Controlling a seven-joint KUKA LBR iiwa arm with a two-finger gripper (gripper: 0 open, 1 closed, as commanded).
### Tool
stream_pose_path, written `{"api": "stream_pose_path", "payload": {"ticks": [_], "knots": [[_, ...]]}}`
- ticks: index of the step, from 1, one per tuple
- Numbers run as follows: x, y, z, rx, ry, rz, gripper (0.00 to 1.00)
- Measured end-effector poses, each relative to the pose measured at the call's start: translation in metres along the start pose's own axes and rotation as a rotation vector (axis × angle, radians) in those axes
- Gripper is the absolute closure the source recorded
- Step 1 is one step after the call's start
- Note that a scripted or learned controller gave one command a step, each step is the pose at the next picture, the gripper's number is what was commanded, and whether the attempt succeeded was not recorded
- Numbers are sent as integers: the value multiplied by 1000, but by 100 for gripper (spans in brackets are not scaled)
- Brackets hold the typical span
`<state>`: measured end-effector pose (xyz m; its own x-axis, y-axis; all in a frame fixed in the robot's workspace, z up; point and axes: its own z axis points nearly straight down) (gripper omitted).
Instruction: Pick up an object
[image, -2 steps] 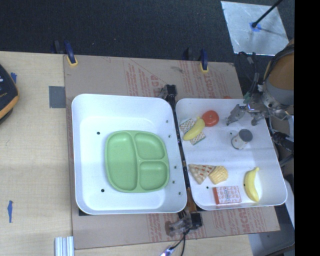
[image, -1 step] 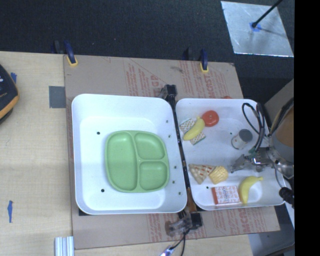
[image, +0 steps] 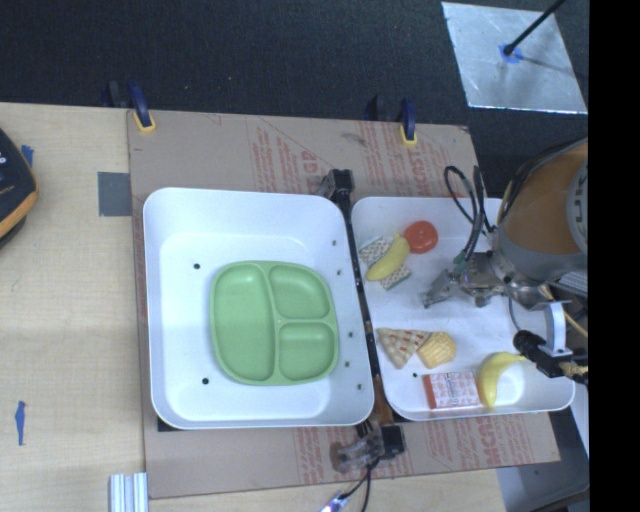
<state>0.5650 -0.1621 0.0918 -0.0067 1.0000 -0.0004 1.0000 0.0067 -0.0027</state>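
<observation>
Camera view: two white bins on the desk (image: 70, 300). Left bin (image: 170, 225) holds a green divided plate (image: 272, 322), lying flat near centre. Right bin (image: 540, 405) has a red tomato (image: 421, 236) beside a yellow banana (image: 388, 259) w/ a cracker under it, a sandwich wedge (image: 402, 345) touching a yellow chip-like piece (image: 436, 349), a red-white packet (image: 451, 388) and a lemon (image: 499, 378). Pincer (image: 437, 295) low over bin's middle, fingers slightly apart, nothing btwn them. Arm (image: 545, 215) comes in from the right.
</observation>
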Motion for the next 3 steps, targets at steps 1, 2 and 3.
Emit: {"api": "stream_pose_path", "payload": {"ticks": [1, 2, 3], "knots": [[-41, 54, -1, -1, 0, 2, 0], [-50, 91, -1, -1, 0, 1, 0], [-50, 92, -12, 0, -1, -4, 100]]}}
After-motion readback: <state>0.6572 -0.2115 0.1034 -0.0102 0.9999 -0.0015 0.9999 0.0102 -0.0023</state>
